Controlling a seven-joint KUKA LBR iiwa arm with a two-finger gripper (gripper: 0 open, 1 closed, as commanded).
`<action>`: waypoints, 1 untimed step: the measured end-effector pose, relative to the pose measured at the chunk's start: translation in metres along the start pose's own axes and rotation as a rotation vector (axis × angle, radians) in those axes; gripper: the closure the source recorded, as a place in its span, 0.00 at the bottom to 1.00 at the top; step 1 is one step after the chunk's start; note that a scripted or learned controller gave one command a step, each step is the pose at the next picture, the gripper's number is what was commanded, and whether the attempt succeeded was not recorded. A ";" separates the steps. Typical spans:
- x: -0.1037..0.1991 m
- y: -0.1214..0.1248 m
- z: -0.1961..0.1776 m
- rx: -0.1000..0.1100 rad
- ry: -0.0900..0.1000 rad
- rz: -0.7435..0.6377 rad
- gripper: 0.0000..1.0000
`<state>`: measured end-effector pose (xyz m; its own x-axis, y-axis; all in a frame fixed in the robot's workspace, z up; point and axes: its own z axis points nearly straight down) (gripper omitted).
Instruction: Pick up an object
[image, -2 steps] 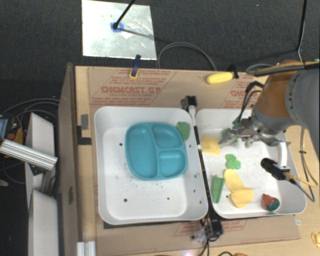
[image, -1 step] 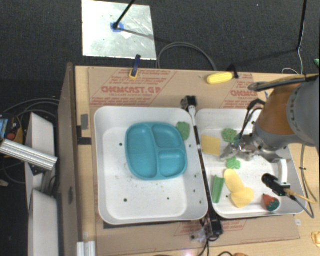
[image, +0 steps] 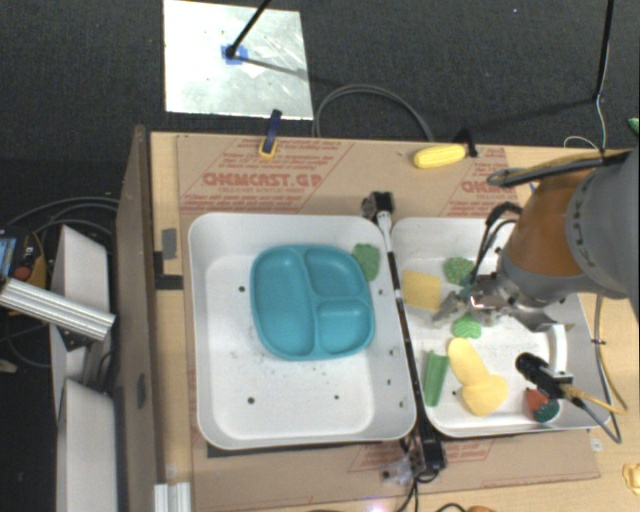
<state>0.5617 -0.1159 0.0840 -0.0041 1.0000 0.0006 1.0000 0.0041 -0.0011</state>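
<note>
A: Our gripper hangs low in the right bin, by the small green piece; we cannot tell its grip.

B: It looks like light, stiff, slick plastic (a toy, likely), so we'd pinch across its narrow middle.

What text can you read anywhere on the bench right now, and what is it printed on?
"CHEMCAST GP", red print on the brown sheet behind the left bin.
The same red print repeats near the sheet's right edge, cut off by the arm; not readable.
Smaller red lines above and below the logo, and along the sheet's front edge: too small to read.
No text can be made out on the blue tray or the bins.
</note>
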 end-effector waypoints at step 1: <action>-0.001 0.001 -0.011 -0.003 0.000 0.000 1.00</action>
<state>0.5627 -0.1165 0.0949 -0.0040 1.0000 0.0006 1.0000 0.0040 0.0017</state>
